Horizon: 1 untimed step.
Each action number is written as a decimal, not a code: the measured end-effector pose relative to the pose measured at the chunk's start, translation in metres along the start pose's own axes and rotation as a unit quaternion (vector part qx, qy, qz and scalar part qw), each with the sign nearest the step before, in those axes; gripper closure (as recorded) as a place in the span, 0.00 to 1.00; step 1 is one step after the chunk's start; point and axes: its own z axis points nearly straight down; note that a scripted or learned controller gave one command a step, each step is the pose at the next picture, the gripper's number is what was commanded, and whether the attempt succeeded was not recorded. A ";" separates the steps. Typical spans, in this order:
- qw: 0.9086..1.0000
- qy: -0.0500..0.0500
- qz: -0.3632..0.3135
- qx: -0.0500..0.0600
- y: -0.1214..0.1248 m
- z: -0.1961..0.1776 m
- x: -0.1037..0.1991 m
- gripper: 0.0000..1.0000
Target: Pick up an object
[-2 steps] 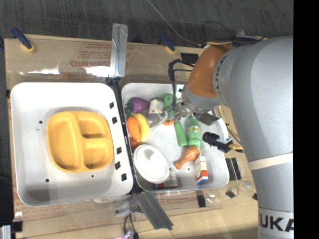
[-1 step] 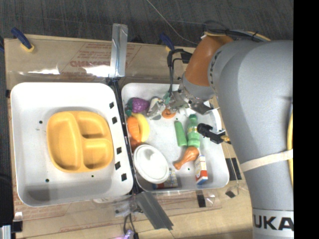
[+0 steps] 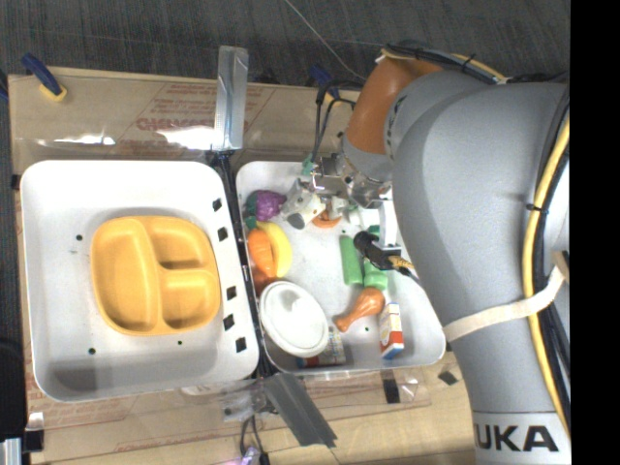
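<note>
My gripper (image 3: 323, 200) hangs low over the far end of the right bin (image 3: 418, 310), with the grey arm reaching in from the right. Just under it lies a small orange-red piece (image 3: 327, 220). Purple grapes (image 3: 263, 203) sit to its left. Nearer the front are an orange and yellow fruit (image 3: 266, 249), a green block (image 3: 351, 259), a white round bowl (image 3: 294, 320), a brown drumstick (image 3: 360, 308) and a small white and red carton (image 3: 390, 329). Nothing is visibly held.
The left bin (image 3: 58, 194) holds a yellow divided tray (image 3: 155, 271). A grey divider with black clips (image 3: 232, 260) runs between the bins. The arm's bulk covers the right bin's right wall. Brown cardboard (image 3: 145, 105) lies behind both bins.
</note>
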 end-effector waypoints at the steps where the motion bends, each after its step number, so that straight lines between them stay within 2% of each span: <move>1: 1.000 0.000 -0.003 -0.001 0.001 -0.010 0.002 1.00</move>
